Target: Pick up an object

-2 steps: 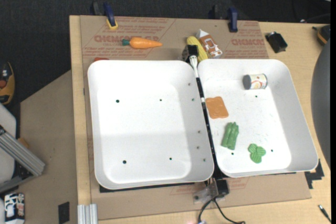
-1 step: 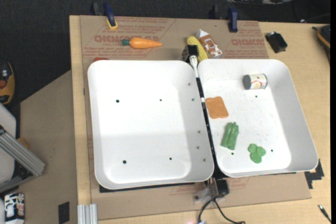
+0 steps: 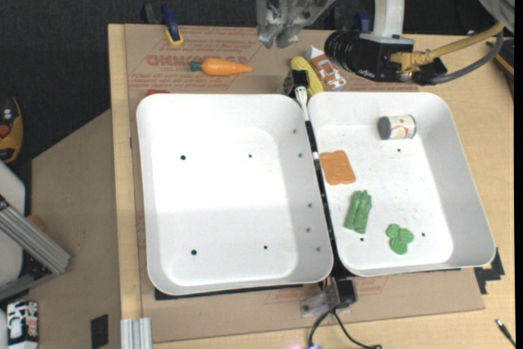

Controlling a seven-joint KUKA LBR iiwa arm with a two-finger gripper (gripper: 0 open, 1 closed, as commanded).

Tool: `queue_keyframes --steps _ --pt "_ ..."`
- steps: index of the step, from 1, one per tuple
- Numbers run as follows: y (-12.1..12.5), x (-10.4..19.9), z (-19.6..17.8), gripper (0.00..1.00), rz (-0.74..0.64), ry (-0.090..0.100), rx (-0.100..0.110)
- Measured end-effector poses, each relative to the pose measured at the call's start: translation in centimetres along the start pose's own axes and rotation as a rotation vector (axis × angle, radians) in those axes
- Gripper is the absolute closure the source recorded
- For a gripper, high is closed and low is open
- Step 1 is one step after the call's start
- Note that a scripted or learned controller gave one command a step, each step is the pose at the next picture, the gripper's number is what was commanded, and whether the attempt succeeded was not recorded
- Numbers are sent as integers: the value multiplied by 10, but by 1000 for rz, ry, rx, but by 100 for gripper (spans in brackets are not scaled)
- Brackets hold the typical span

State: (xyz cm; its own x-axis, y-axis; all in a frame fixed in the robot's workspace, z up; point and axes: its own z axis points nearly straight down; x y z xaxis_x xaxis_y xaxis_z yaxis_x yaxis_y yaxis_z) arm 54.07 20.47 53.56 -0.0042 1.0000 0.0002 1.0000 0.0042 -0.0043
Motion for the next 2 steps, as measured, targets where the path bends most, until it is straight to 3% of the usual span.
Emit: queue_keyframes --steps 1,2 --pt "3 -1 1 0 3 -1 -2" --pt "3 0 -10 100 1 0 -6"
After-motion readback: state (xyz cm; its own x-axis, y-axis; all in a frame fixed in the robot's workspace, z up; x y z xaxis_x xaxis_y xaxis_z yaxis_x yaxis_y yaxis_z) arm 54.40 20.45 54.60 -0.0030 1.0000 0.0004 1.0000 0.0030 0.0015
